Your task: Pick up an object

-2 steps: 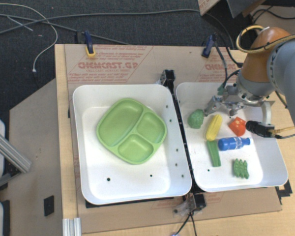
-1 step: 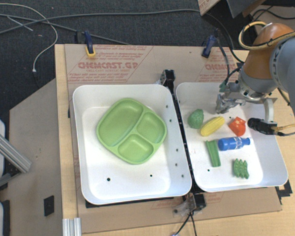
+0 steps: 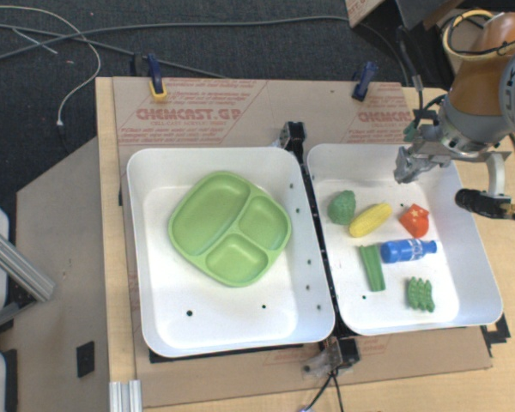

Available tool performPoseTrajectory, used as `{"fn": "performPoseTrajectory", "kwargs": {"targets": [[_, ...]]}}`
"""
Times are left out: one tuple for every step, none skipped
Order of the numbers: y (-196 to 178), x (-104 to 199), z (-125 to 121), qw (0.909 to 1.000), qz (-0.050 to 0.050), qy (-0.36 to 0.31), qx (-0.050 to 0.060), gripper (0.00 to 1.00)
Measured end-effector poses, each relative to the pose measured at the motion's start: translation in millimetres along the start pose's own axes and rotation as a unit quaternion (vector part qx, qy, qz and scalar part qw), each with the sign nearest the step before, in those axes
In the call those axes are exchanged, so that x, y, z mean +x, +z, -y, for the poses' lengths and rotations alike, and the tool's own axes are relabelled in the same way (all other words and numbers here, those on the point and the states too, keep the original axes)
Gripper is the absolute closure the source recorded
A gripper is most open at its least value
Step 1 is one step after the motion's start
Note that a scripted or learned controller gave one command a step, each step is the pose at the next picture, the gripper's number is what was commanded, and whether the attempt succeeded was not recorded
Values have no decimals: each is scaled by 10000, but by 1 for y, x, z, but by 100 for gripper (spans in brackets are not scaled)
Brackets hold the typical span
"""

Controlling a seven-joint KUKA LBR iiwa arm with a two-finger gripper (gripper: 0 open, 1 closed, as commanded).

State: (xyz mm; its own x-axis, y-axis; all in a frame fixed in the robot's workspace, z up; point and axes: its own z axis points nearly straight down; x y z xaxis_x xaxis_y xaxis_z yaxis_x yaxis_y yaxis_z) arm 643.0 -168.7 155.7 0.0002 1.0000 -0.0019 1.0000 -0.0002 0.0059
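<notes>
Orange toy pepper (image 3: 415,220) sits in right white bin (image 3: 485,303), just right of yellow plastic corn cob (image 3: 370,219); gripper (image 3: 408,169) hangs above-left of pepper, carrying nothing, opening unreadable. Approach step, nothing grasped yet. Next: descend over pepper, avoid corn and blue bottle (image 3: 407,250).

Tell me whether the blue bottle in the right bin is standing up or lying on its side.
Lying on its side. The blue bottle stretches flat across the floor of the right bin, white cap end pointing right.
</notes>
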Motion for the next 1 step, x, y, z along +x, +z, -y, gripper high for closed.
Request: {"fn": "performPoseTrajectory", "kwargs": {"targets": [[-63, 6, 2, 10000, -2, -9, -4, 100]]}}
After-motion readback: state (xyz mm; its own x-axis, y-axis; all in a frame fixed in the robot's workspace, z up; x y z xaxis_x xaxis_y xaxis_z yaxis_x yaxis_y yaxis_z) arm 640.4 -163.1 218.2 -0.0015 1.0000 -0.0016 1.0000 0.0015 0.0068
